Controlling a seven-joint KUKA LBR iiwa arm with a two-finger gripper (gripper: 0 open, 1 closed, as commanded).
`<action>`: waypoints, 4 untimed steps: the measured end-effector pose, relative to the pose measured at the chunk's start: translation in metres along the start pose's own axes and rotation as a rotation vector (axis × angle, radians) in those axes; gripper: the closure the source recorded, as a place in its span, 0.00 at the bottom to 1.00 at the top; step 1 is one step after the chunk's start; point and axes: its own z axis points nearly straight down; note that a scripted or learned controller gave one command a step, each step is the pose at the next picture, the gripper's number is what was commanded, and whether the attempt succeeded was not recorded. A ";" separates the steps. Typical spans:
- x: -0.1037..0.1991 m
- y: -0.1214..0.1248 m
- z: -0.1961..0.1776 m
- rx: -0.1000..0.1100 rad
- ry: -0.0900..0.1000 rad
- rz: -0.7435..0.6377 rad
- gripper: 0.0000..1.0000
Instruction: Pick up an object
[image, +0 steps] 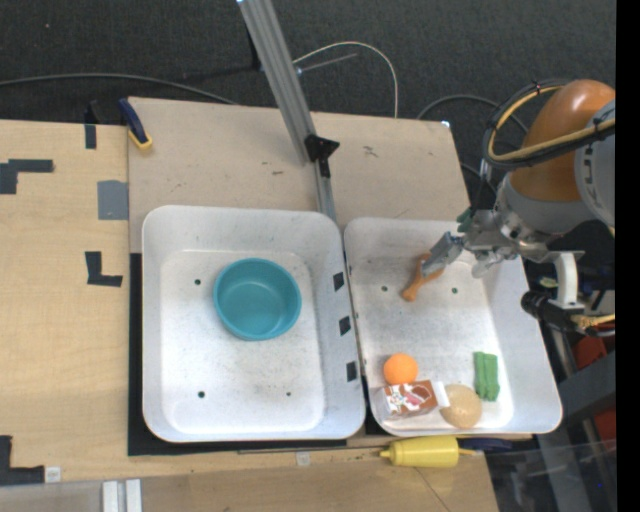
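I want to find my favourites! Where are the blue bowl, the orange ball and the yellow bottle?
Round teal-blue plastic bowl (258, 298): camera view, on its inner floor.
Small orange ball (400, 369): camera view, on its top.
Yellow plastic squeeze bottle (425, 452): camera view, on the middle of its body.

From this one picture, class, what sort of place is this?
Probably a robot test bench in a lab: a robot arm reaches over two white bins, with loose cables behind.
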 end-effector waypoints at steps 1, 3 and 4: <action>0.000 0.000 0.000 0.000 0.000 0.000 0.00; 0.006 0.003 0.091 0.004 -0.001 0.001 0.00; 0.007 0.003 0.108 -0.001 -0.002 0.001 0.00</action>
